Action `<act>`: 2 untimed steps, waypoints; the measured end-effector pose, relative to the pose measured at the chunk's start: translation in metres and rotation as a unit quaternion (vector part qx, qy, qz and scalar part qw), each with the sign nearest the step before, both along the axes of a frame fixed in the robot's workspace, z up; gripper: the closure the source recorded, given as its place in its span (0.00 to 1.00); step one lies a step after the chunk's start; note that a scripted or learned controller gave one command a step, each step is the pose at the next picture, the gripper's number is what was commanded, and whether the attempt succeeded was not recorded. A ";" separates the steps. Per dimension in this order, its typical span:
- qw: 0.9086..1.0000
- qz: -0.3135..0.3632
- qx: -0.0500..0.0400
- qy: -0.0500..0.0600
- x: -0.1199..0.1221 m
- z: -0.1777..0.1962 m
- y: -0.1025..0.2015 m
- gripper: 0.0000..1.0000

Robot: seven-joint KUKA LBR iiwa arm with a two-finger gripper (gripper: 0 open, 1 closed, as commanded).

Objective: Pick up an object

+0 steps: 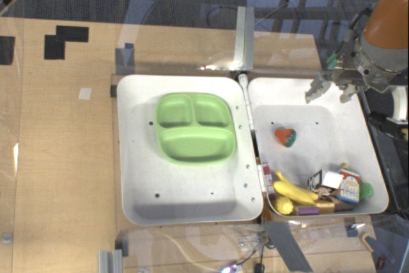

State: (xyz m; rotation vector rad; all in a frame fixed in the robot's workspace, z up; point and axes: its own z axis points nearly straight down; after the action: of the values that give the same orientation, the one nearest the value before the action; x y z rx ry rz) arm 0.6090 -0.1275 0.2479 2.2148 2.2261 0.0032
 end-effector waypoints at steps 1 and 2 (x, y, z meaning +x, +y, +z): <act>1.000 0.018 0.000 0.001 0.008 -0.147 0.027 0.00; 1.000 0.009 -0.001 -0.008 -0.028 -0.158 0.034 0.00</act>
State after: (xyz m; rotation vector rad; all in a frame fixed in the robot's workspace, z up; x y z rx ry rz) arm 0.5814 -0.0937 0.0904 2.1853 2.2371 0.0193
